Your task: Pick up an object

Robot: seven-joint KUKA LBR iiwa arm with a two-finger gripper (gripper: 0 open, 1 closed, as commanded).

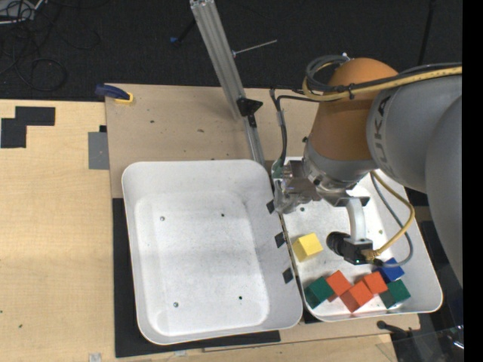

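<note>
Grey arm over the right bin, coloured blocks at its lower edge

Grey and orange, the large robot arm point(392, 127) comes in from the right side of the frame and bends down over the right shallow white plastic bin point(426, 296). Its gripper point(290, 194) is at the upper left corner of this bin, close to the wall that the two bins share. The wrist covers the fingers from above, so I cannot tell how far they are open, and I see nothing between them.

The small blocks lie in the lower part of the right bin. A yellow cube point(308, 246) sits alone, just below the gripper and near the dividing wall. Lower, in a tight group along the bottom edge, there are a dark green block point(320, 290), a red block point(339, 283), an orange-red block point(358, 296), another orange block point(375, 283), a blue block point(391, 271) and a second green block point(395, 295). Several of them touch each other. A black part with a small green light point(349, 247) hangs beside the yellow cube, on its right.

The left shallow white plastic bin point(196, 247) fills the centre of the frame. Both bins rest on the light wooden table point(53, 232). A grey metal rail point(223, 59) leans from the upper centre down toward the bins.
</note>
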